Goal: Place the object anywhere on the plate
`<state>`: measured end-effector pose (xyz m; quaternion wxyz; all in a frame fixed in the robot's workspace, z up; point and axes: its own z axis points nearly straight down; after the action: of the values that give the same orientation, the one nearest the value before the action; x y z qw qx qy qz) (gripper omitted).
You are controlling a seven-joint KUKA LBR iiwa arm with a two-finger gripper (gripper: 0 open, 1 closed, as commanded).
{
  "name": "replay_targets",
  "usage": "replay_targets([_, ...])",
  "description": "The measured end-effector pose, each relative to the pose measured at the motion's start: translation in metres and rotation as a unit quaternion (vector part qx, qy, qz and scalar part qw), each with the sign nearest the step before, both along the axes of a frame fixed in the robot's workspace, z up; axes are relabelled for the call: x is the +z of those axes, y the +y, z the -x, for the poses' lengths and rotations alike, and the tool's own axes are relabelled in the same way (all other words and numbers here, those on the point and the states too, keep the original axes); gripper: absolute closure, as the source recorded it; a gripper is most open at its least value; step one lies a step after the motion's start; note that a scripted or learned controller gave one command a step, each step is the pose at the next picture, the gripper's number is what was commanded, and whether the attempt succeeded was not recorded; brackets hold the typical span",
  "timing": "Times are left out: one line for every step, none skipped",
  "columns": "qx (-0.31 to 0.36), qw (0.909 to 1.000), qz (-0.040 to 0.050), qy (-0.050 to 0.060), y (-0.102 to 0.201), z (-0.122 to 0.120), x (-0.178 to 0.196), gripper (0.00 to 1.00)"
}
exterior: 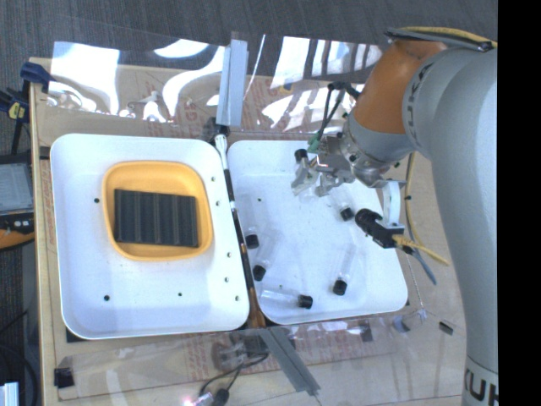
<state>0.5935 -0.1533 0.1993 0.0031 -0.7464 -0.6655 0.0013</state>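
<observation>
Plate top unobstructed; right bin floor littered with vials, middle seemingly passable.

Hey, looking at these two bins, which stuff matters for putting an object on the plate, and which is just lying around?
Part of the job:
- yellow plate with its dark ridged insert, in the left bin
- clear vials with black caps scattered in the right bin
- gripper, over the right bin's far side

Just lying about:
- cables and clips on the bench's near edge

Bulky grey arm — orange band above the wrist — dark cables trailing.
</observation>
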Motion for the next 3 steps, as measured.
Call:
replay_targets([0.035,0.9994,0.0005,0.000,0.041,0.057,-0.052,1.00])
replay_targets([0.078,0.9969,0.0003,-0.001,0.084,0.117,-0.008,1.00])
replay_targets([0.078,0.9970,0.0006,-0.001,0.083,0.118,-0.008,0.00])
